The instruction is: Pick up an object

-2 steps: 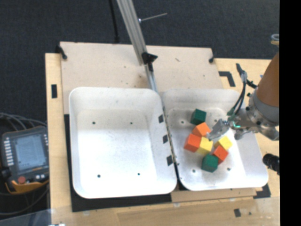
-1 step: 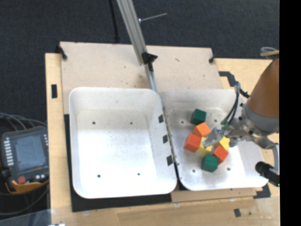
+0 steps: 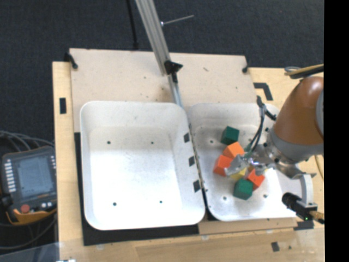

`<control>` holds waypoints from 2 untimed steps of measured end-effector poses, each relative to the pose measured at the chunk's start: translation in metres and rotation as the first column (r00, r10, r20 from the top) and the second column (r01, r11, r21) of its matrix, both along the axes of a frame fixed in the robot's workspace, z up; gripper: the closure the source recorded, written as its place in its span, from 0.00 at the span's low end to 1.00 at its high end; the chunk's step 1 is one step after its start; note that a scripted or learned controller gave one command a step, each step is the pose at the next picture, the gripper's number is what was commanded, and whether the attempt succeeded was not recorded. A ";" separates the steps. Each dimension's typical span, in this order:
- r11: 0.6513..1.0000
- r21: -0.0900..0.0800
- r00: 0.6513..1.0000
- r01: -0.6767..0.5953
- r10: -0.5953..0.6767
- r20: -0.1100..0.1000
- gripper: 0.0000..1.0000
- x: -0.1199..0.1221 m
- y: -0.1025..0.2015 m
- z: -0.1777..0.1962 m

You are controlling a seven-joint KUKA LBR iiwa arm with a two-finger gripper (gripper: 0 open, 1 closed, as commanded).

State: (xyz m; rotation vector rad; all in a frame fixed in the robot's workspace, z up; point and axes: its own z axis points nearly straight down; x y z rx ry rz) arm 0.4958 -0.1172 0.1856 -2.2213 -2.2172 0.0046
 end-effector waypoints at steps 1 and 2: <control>1.000 -0.005 1.000 0.000 0.000 0.011 0.00 -0.006 -0.007 -0.053; 1.000 -0.004 1.000 0.005 -0.005 0.017 1.00 -0.004 -0.008 -0.040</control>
